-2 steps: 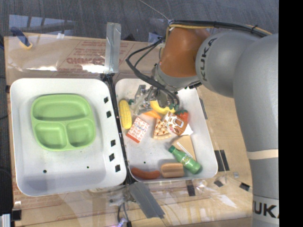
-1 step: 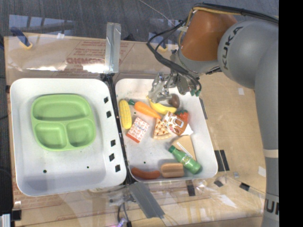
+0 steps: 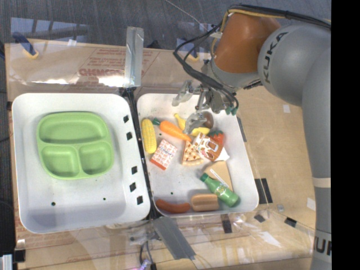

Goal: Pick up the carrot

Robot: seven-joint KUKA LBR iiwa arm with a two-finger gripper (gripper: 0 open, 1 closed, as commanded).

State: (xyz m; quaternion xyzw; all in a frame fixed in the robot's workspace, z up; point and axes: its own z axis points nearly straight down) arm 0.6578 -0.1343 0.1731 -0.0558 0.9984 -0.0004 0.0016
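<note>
Camera view: jaws, state untellable, hang beside the orange plastic carrot (image 3: 174, 130); crowding toy food could spoil a grasp.

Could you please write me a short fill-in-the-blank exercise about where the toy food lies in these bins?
1. The carrot lies in the ____ bin, as the camera sees it.
2. The yellow item just left of the carrot is a ____ cob.
3. The green tray has ____ compartments.
4. The gripper hangs over the right bin's ____ end.

Missing words: right; corn; three; far
</note>
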